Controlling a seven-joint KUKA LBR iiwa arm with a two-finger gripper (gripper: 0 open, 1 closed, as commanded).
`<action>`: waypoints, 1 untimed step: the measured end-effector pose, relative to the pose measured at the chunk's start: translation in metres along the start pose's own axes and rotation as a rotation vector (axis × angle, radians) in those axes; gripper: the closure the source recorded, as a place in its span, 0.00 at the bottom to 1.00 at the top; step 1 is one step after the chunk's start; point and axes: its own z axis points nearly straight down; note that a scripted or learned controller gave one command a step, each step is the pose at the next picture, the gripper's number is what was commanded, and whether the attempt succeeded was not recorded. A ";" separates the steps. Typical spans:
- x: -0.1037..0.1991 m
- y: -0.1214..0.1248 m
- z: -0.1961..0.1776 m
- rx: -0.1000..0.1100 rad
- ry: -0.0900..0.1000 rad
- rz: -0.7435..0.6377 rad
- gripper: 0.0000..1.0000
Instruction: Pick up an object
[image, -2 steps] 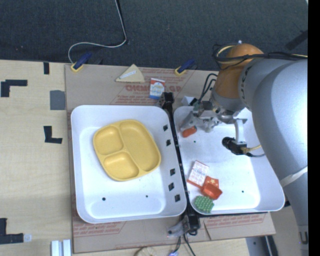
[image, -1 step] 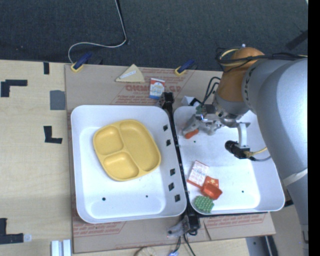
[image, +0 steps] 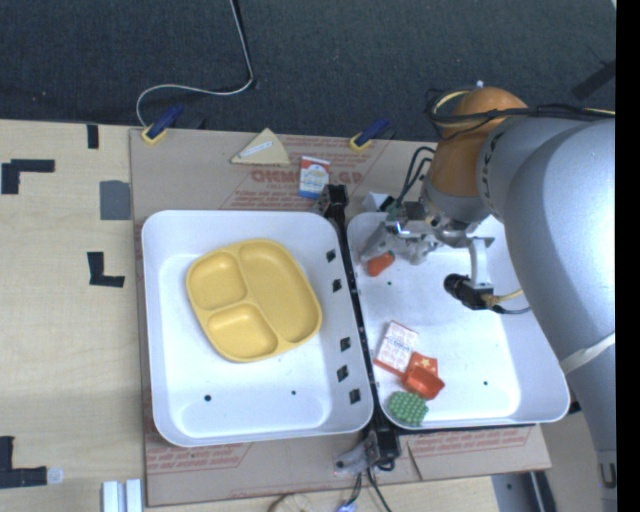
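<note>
Where pincer (image: 392, 243) hovers, small orange object (image: 379, 265).

My gripper (image: 392, 245) hangs over the far corner of the right bin (image: 500, 395), just beside a small orange piece (image: 379, 264), while a yellow divided plate (image: 252, 298) lies in the left bin (image: 170, 330) on the desk (image: 60, 330).

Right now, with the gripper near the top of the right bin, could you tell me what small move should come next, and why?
Probably a short descent toward the small orange object. The gripper hangs at the upper left of the right bin, with that object just beside and below it; nothing shows between its fingers. The other items lie farther off, near the bin's front edge.
</note>
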 end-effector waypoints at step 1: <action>0.000 0.000 -0.010 -0.001 0.000 -0.001 1.00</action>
